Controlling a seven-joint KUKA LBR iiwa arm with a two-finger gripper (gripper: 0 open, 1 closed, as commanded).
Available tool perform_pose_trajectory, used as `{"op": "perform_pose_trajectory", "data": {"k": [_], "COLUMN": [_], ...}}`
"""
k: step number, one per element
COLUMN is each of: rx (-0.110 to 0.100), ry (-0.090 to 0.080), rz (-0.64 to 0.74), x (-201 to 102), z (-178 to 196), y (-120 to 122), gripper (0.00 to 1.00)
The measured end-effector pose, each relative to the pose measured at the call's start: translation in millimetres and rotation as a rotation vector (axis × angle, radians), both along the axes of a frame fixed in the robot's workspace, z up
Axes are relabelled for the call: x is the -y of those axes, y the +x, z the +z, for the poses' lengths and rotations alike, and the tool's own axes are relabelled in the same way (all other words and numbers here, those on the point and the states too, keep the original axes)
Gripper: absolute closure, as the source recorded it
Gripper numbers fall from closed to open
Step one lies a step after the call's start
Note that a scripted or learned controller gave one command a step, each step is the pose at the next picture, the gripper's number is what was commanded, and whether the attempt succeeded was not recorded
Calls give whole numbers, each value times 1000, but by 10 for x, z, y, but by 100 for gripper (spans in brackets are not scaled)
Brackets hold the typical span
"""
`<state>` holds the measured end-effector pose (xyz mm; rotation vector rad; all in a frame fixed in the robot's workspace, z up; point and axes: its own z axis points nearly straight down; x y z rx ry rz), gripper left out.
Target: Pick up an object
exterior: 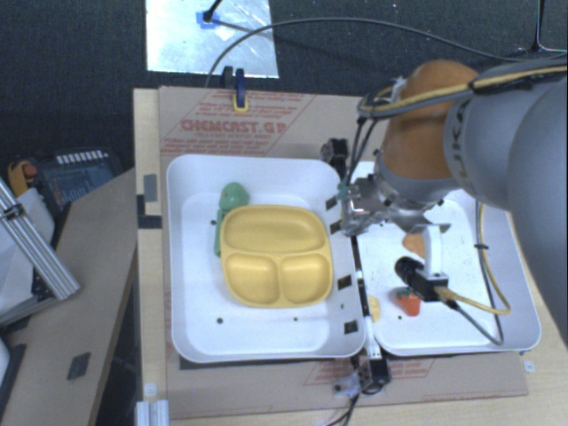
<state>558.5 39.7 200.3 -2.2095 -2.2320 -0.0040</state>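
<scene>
Yellow plate (273, 256) with three compartments lies face up in the middle of the left bin (191, 264), and it covers most of a green thing (232, 195) that pokes out at its upper-left edge (what that is I cannot make out). Just right of the plate runs the wall where the two bins meet, and my claw (355, 209) hangs right over that wall, near the plate's upper-right corner; whether it is wide or narrow I cannot tell from this angle. In the right bin (497, 327) a pale yellow bit (374, 308) sits close to the dividing wall, with a small orange-red thing (408, 304) just beside it. A tan-orange piece (414, 239) peeks out farther up, half hidden by my wrist. My arm (515, 149) comes in from the right, bulky and blurred, covering the right bin's upper part.
</scene>
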Motion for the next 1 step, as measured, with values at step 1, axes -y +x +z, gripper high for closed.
{"op": "perform_pose_trajectory", "data": {"k": [1], "rx": [-1], "ry": [0], "rz": [0], "x": [-512], "z": [-20], "y": [-100], "gripper": [100]}}
